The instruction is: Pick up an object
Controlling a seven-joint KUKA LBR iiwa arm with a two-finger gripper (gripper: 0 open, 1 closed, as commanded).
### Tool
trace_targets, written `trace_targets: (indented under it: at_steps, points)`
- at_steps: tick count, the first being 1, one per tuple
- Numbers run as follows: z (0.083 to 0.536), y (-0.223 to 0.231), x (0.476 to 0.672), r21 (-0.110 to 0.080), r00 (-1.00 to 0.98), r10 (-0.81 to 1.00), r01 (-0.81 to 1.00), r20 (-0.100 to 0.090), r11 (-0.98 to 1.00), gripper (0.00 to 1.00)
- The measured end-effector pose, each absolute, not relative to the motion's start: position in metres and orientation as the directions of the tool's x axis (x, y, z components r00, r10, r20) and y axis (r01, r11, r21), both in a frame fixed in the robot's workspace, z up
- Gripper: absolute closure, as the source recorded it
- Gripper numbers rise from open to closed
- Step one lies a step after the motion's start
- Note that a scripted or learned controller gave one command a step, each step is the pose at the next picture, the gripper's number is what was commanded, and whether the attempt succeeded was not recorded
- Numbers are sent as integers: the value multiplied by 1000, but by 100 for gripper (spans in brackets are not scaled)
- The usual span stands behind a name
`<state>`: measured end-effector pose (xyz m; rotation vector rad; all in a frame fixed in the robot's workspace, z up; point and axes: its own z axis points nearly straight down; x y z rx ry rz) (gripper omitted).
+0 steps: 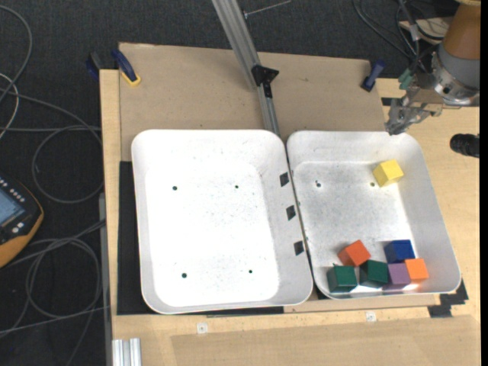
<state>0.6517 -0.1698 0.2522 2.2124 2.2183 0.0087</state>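
The gripper [398, 123] is seen over the far right corner of the right bin [427, 175], just above its rim, with the grey arm [457, 56] reaching in from the right. Nothing is held; whether the gripper stands wide or narrow cannot be told from this view.

Nearest to the gripper is the yellow block [388, 172], which lies alone on the bin floor in the far right part of the right bin, near the gripper but apart from it. It is a small cube, bright yellow, turned slightly askew to the bin's walls.

The remaining blocks are gathered along the near edge of the right bin, well apart from the gripper. An orange-red block [355, 252] and a blue block [399, 250] are set a little farther in; along the near wall are found a green block [342, 278], a dark green block [375, 271], a purple block [399, 274] and an orange block [416, 269], packed close together.

The left bin [152, 158] lies just beside the right one, their inner rims touching.
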Motion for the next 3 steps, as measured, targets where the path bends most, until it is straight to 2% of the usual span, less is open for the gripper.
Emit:
trace_targets:
  at_steps: [1,2,3]
  points:
    - [304,-170,653,9,-2,1000,1000,-2,2,100]
    - [297,-124,647,-2,-4,1000,1000,2,4,100]
    - [287,-62,635,-3,-7,1000,1000,3,7,100]
